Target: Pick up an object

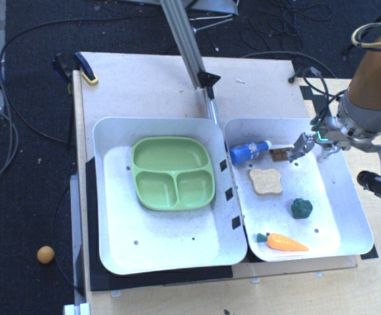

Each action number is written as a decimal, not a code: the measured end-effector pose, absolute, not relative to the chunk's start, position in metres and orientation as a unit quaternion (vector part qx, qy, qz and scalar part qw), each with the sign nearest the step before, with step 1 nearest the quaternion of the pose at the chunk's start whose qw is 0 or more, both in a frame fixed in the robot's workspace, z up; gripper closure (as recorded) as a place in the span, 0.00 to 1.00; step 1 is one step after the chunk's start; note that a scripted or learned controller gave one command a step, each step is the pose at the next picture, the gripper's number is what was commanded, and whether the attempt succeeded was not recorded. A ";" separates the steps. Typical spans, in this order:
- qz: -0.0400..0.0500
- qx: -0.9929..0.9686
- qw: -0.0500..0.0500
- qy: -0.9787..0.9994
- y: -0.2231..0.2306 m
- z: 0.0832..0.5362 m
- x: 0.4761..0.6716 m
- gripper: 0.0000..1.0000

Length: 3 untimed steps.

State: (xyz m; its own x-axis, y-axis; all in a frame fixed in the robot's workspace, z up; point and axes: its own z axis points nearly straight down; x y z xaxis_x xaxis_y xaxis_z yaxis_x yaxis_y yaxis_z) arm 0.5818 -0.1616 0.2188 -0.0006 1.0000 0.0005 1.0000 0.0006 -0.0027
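The right bin [347, 202] holds several objects. A blue bottle [249, 151] lies on its side at the bin's far left. A small brown block [280, 154] rests just to the right of the bottle. A slice of toast [265, 182] lies below them, a dark green lump [301, 208] sits further right, and an orange carrot [285, 243] lies at the front edge. My gripper [300, 148] hangs over the bin's far side, immediately right of the brown block, with nothing seen held.
The left bin [118, 241] carries a green divided plate [174, 172]. A slanted metal pole [187, 38] rises from between the bins. An orange ball [44, 254] lies on the floor to the left. Cables run around the bench.
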 end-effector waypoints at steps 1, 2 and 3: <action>0.000 -0.707 0.000 -0.707 -0.162 0.220 0.583 0.00; 0.002 -0.707 0.002 -0.707 -0.161 0.156 0.580 0.00; 0.000 -0.708 0.000 -0.706 -0.168 0.097 0.582 0.00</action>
State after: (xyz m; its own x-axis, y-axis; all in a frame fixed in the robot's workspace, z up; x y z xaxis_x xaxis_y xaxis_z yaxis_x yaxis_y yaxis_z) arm 0.5824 -0.1681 0.0968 0.0030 1.0000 0.0002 1.0000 -0.0030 -0.0004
